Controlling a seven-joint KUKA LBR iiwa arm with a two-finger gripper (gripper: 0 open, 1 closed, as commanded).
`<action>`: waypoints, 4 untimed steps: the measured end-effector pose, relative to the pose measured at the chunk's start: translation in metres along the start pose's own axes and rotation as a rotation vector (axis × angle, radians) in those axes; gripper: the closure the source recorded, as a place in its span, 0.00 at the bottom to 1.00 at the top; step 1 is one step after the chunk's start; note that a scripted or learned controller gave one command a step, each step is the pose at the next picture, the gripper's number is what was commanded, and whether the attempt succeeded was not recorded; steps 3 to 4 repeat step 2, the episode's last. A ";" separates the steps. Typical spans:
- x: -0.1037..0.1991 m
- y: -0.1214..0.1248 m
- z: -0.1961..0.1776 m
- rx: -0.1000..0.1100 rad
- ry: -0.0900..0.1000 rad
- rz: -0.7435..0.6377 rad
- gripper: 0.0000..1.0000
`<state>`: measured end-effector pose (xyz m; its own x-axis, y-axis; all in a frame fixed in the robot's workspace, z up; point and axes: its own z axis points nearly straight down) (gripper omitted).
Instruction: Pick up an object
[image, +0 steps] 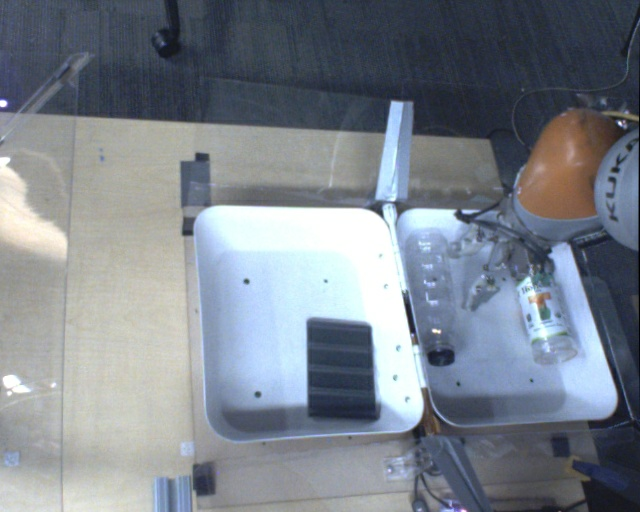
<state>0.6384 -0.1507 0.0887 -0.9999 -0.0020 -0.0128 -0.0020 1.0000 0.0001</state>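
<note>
My gripper (490, 272) hangs over the middle of the right bin (520, 395), below the orange wrist band. A clear plastic bottle with a black cap (432, 300) lies along that bin's left wall, just left of the gripper. On the gripper's right side lies a second clear bottle with an orange and green label (545, 315). Nothing can be seen held by the gripper. In the left bin (250, 250), a black ribbed block (341, 367) rests flat near the front right corner.
A metal divider post (394, 150) stands behind the seam between the two bins. Wooden bench surface (110, 300) stretches to the left, partly under a clear panel. Cables trail near the arm at the upper right.
</note>
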 end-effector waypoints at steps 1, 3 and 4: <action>-0.005 -0.022 -0.001 0.000 -0.002 0.068 0.00; -0.008 -0.020 -0.014 -0.001 -0.014 0.069 1.00; -0.008 -0.020 -0.014 -0.001 -0.014 0.069 1.00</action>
